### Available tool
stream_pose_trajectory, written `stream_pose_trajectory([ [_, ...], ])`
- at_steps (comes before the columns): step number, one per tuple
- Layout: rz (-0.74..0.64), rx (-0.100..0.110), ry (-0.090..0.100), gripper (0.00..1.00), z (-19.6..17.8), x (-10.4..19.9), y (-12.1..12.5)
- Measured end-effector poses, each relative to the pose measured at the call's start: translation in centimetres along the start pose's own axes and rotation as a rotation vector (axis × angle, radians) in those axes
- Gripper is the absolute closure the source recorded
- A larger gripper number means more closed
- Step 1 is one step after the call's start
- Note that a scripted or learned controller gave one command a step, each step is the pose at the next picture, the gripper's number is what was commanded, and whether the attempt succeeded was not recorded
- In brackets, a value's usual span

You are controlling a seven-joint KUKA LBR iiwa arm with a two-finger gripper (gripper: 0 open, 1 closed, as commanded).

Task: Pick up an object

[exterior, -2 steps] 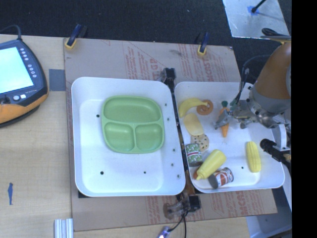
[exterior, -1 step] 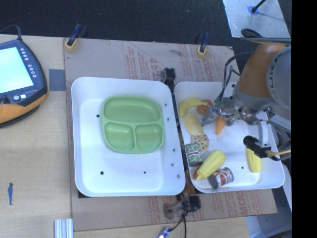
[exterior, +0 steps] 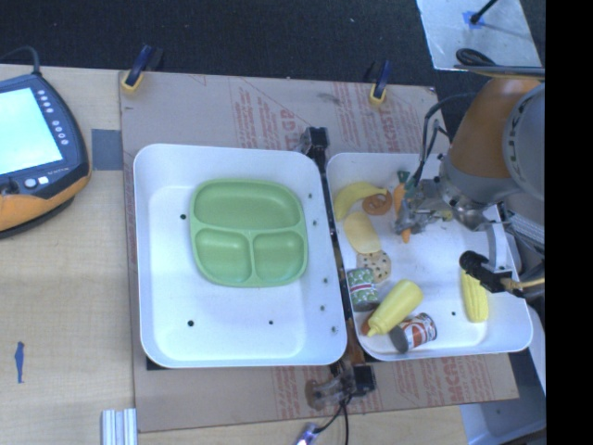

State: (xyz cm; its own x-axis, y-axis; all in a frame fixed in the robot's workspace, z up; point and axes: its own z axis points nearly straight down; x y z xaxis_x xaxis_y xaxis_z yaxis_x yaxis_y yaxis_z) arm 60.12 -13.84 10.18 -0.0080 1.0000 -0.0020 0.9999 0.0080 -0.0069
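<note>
My bench point(exterior: 65, 304) carried a cardboard sheet point(exterior: 269, 109) bearing two white bins point(exterior: 157, 323), and a teach pendant point(exterior: 32, 151) at its left edge.

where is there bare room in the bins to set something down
Left bin: bare floor all around the green tray, widest along its near edge. Right bin: a free patch between the mustard bottle and the corn. Its left side is crowded with items.

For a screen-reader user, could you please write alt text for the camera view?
A grey arm's gripper hangs over the right bin, among toy foods: a banana, a yellow bottle, a corn cob. The left bin bears a green divided plate.
</note>
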Motion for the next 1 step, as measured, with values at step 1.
stream_pose_trajectory([
  [1,0.001,-0.003,0.003,1.0,-9.09,13.13,0.66],
])
